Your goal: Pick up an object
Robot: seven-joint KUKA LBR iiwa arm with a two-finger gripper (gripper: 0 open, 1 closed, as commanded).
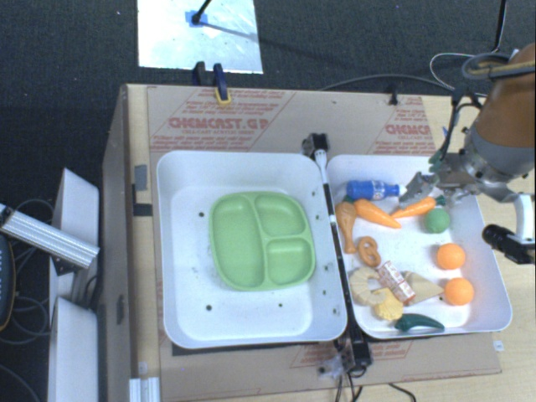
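While the left bin (180,249) carries a green divided plate (261,239), the right bin (494,296) holds the clutter the pick depends on. At its far edge the gripper (429,189) hangs low, its state impossible to tell from this slant. Two carrots (394,213) lie just below and left of it, seemingly touching it, their long axes running left to right, a blue bottle (371,190) beside them.

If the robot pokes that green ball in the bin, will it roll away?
Probably yes. The green ball looks round and smooth, so a push would likely send it rolling. It might not go far: a carrot lies close beside it and the bin wall is near. Its round shape may slip from the gripper.
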